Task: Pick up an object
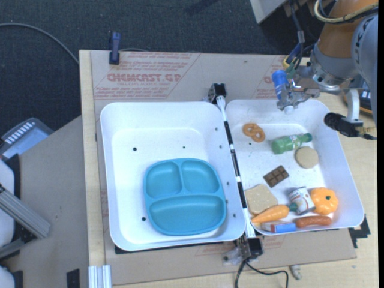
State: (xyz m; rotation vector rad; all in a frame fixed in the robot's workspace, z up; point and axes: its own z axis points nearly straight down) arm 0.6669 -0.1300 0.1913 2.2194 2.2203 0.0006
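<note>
Nothing is lifted yet: the tool (289,105) hangs at the right bin's (348,161) twelve o'clock edge, grip unreadable, above the pretzel (254,132).

arm (351,23): cut off by right and top edges
gripper (289,104): fingers too small and blurred to tell open from shut
can (301,200): label too small to read; partly hidden behind orange pepper (324,200)
sausage (312,222): near edge tucked behind right bin's rim (354,188)
bread slice (260,198): near corner covered by carrot (270,213)
</note>
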